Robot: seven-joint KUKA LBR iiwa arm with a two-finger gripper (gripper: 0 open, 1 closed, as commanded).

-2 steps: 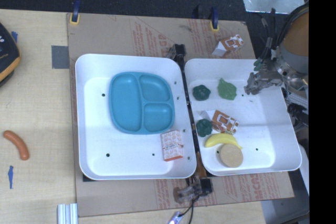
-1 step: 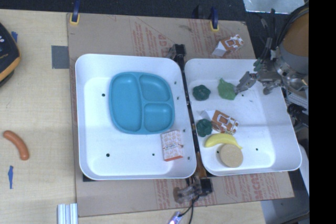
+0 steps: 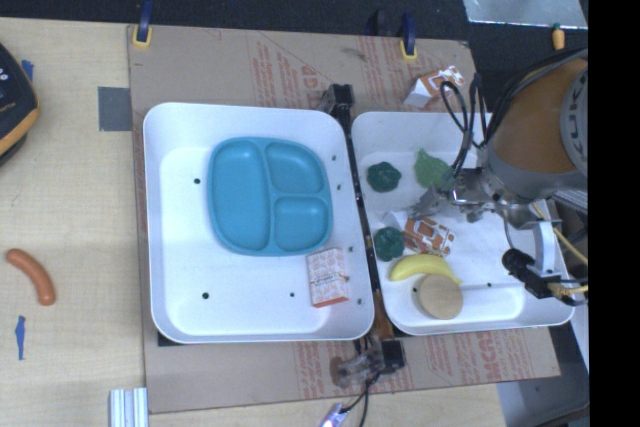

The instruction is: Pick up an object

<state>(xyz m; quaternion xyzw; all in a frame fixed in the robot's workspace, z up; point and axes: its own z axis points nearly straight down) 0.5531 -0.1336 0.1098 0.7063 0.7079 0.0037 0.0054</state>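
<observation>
Pincer (image 3: 440, 200), whose opening I cannot tell, hangs in the right bin (image 3: 520, 317) above the red-white packet (image 3: 430, 235), so it should descend straight and avoid the banana (image 3: 420, 266) nearby.

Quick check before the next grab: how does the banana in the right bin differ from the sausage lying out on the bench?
The banana is yellow; the sausage is orange-red. The banana lies inside the right bin, touching a round tan disc and close to other items; the sausage lies alone on the bare bench, left of both bins. The banana runs roughly across the view; the sausage runs at a slant. Both are small, elongated and slightly curved toy foods.
</observation>
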